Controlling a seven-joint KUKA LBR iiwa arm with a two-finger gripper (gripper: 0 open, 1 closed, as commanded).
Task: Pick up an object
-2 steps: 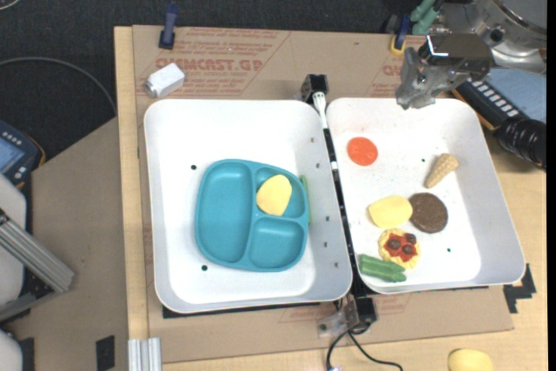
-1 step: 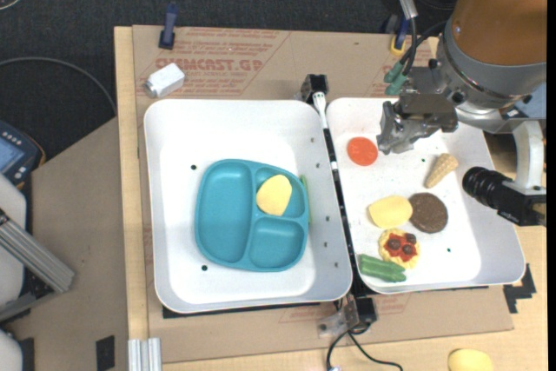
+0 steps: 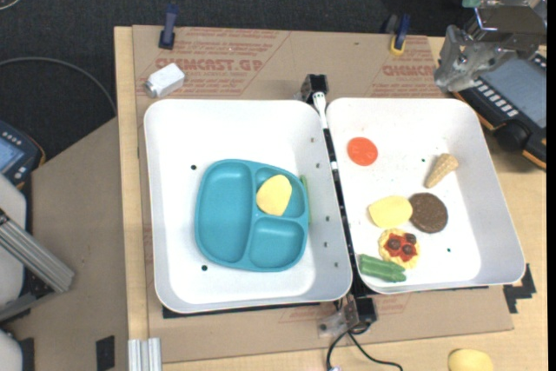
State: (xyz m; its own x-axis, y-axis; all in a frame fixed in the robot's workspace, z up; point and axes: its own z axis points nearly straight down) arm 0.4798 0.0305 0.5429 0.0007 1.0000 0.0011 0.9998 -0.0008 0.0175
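The end effector (image 3: 459,65) sits at the top right of the view, above the far right corner of the right bin (image 3: 486,267), outside its rim. It is a grey metal assembly with cables; whether it is apart or together cannot be told from this angle, and nothing shows in its grip.

Below it, in the right bin, the nearest thing is a cone (image 3: 440,169), tan and lying tilted near the right wall. To its left, well apart, an orange disc (image 3: 362,151) lies flat near the bin's left wall. Nearer the front, a brown cookie (image 3: 427,212) lies just beside a yellow chip (image 3: 389,210), the two touching or nearly so. In front of the chip is a small pizza (image 3: 400,248) with red and dark toppings, and a green bean (image 3: 382,268) lies against the pizza's front edge, close to the front rim.

The left bin (image 3: 174,152) holds a blue tray (image 3: 228,213) with three compartments. A lemon (image 3: 274,195) rests in its far right compartment.

Both bins stand on a cardboard sheet (image 3: 261,56) on the table. A small white block (image 3: 165,80) lies on the cardboard behind the left bin. A black clip (image 3: 314,88) sits where the bins meet at the back.
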